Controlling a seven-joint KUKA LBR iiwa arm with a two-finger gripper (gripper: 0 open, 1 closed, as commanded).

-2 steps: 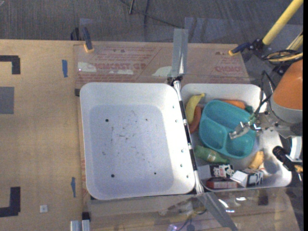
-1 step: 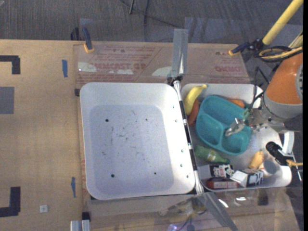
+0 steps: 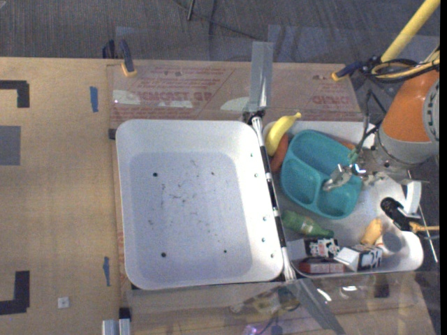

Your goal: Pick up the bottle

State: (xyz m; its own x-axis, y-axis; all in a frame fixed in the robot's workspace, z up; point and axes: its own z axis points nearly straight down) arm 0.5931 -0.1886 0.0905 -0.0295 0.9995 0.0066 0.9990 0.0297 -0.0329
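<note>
Camera view: I read the gripper [image 3: 340, 180] as poised over the teal tray [image 3: 307, 180] in the right bin [image 3: 412, 253]; its grip state I cannot tell. The green bottle [image 3: 305, 224] lies flat nearer, just beside the tray, ungrasped, so repositioning is required.

Arm [image 3: 418, 110] cut off at right edge; small boxes' [image 3: 342, 255] labels unreadable.

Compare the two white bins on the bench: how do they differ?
The left bin shows a bare, dark-speckled floor; the right bin is crowded with a banana, teal tray, green bottle and small boxes. The gripper hangs above the right bin's tray, away from the left bin. Both are shallow, white, round-cornered.
</note>
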